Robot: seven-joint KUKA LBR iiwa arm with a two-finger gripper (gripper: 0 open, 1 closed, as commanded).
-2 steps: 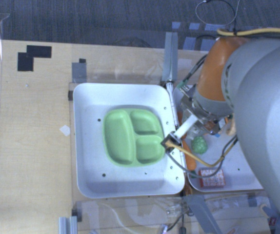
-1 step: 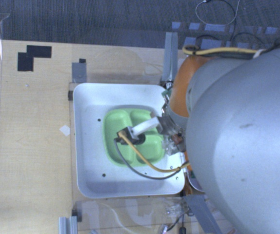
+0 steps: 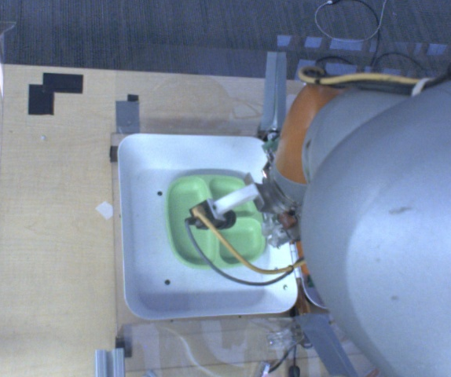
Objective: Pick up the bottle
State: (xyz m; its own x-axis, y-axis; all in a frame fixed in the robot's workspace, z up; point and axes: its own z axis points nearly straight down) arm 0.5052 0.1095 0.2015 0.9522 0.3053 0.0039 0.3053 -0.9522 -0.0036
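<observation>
Gripper of mine hangs over a white bin; open or closed, I cannot tell. Beside it lies a green tray.

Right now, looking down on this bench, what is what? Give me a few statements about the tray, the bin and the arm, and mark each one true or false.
1. A green tray lies in the white bin. True.
2. The tray is one flat surface with no sections. False: ridges divide it into compartments.
3. The arm comes in from the picture's left. False: it comes in from the right.
4. Black shapes mark the wooden bench at the upper left. True.
5. The arm wears a blue band. False: the band is orange.
</observation>
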